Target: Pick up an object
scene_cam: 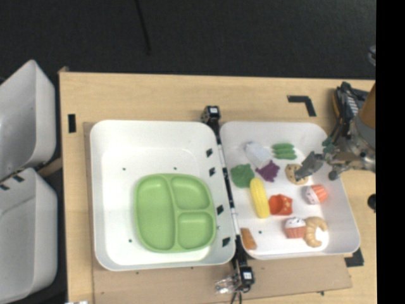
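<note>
Arm comes in from the right edge, low over the right bin (349,236); gripper (311,166) sits just beside a small tan cookie-like piece (293,172) near the bin's upper right. Finger spread: cannot tell, too dark and blurred. Nothing visibly held.

Right bin holds toy food, mostly smooth plastic: green pea pod (283,150), pale whitish lump (256,151), purple piece (269,170), green leafy piece (241,175), ridged yellow corn (259,197), red chunk (280,204), white-and-orange piece (314,194), cupcake (293,227) touching a tan croissant (314,230), small brown bit (248,238) at the lower left corner.

Left bin (107,163) carries a green three-compartment plate (174,212), with open white floor above and left of it. Toys are crowded; small gaps between them.
</note>
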Motion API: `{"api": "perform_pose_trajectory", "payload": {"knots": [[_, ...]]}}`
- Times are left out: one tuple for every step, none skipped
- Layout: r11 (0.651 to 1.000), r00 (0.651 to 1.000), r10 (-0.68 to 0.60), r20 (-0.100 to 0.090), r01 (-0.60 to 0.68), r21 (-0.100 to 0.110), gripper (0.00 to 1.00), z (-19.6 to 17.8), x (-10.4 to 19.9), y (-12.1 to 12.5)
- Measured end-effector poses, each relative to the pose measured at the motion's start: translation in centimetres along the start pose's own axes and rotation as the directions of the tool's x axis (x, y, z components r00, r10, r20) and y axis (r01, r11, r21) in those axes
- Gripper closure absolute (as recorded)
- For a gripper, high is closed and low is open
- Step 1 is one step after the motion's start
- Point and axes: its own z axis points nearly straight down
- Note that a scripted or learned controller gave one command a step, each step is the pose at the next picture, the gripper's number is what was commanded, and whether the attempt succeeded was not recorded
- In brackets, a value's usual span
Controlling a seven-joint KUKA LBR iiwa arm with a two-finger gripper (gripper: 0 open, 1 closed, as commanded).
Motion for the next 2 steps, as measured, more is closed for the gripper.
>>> {"api": "perform_pose_trajectory", "payload": {"knots": [[1.000,1.000,-0.003,0.002,0.003,-0.009,0.00,-0.5,0.0,0.2],[1.000,1.000,-0.001,0.002,0.001,-0.007,0.00,3.8,-0.3,0.2]]}}
